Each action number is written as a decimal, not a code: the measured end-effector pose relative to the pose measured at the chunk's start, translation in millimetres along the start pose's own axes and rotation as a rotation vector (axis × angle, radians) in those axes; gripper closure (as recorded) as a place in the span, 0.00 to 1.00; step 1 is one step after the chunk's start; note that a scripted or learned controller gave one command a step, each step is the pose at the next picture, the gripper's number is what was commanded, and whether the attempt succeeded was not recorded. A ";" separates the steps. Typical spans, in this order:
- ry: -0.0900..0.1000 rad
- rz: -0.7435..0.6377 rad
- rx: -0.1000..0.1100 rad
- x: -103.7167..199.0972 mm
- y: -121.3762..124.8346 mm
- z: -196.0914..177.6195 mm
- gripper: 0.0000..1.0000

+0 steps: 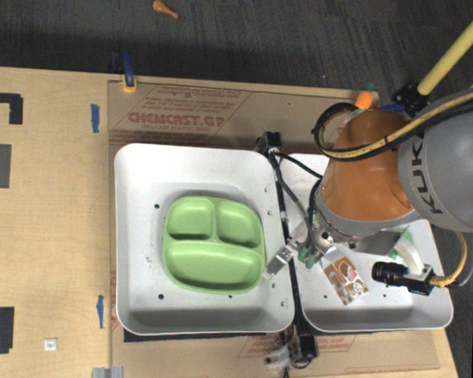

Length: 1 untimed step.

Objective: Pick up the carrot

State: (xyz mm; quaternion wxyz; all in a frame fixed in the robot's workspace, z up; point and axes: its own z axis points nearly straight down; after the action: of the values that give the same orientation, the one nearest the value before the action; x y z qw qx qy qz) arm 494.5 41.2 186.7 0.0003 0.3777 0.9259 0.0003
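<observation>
Green plate (214,242): three compartments, lying in the middle of the left bin (138,211).
White bins: left bin and right bin (431,310) sit side by side on the surface (47,231), with their rims touching.
Arm (448,170): grey, reaches in from the right over the right bin. Its orange band (366,178) covers that bin's far half.
End effector (304,254): low at the seam between the two bins, on the right bin's left edge. Cannot tell whether it is open or closed, and nothing can be seen gripped.
Carrot (164,9): a small orange tapered piece, likely the carrot. It lies on the dark floor beyond the surface's far edge, well apart from both bins and the end effector.
Packet (346,277): brown and red print, flat in the right bin, just right of the end effector.
Black item (397,273): short cylinder near the packet. Cannot tell whether it is loose or part of the rig.
Cable (278,178): black, runs along the seam between the bins.
</observation>
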 end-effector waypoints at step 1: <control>-0.003 0.018 -0.001 -81.2 -60.6 1.8 0.00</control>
State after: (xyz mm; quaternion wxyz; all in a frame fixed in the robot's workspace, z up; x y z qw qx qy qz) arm 510.2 -58.9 184.9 0.0019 0.3858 0.9226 0.0002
